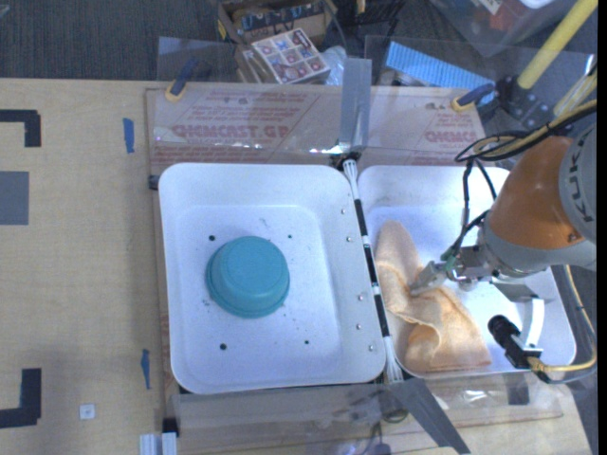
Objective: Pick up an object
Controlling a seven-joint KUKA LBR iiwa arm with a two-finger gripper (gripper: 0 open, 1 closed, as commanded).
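Two white bins side by side on the bench (76,282), their inner rims touching along the middle

Left bin (180,216): one teal bowl (248,275), upside down, sitting on the floor a bit left of centre and clear of all four walls. A few dark specks lie scattered on the floor around it

Right bin (427,192): one tan-orange cloth (432,325), crumpled, in the left half. Its upper part is a paler narrow strip running close along the wall by the divider. Its lower part spreads wider and folds over on itself, reaching the near wall. The rest of this bin's floor is bare white

Arm (536,207) comes in from the right over the right bin, orange band showing above the wrist. Tool (434,275) is low over the cloth, at its right edge about where the narrow strip meets the wide fold, tip angled down and to the left. Tip looks to be at the fabric, but touching or just above: can't tell at this slant. Open or closed: can't tell either. Nothing visibly lifted, the cloth lies flat on the bin floor

Bowl is well apart from the tool, in the other bin

Behind the bins: clear sheets (247,126) with red lettering standing along the far rims. Blue tape (128,135) on the bench, left of the bins
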